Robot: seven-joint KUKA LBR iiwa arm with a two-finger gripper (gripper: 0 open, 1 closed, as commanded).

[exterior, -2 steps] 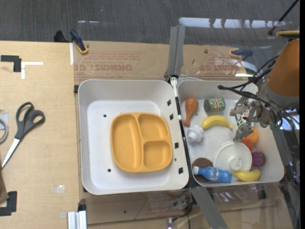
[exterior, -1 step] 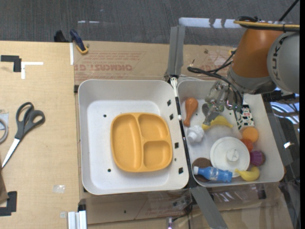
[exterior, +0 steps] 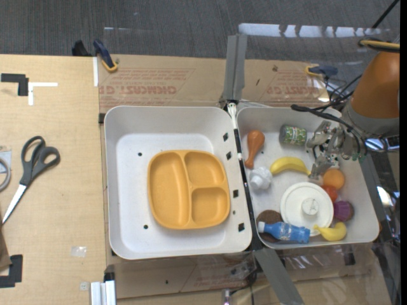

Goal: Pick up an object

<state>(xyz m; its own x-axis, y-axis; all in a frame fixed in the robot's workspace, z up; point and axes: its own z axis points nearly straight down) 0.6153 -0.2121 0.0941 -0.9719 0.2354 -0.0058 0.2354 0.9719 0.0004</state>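
The gripper [exterior: 321,152] is being held low over the right bin [exterior: 369,237], just beside a banana [exterior: 289,165]; finger state cannot be told.

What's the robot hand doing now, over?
Two-finger gripper low over the right white bin, nothing seen between fingers. Yellow toy banana and orange ball right beside it. White round lid crowds close.

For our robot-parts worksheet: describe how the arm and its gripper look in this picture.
The arm shows a rounded orange band at the view's right. Below it the gripper is a small silvery metal assembly, with dark cables looping near the wrist.
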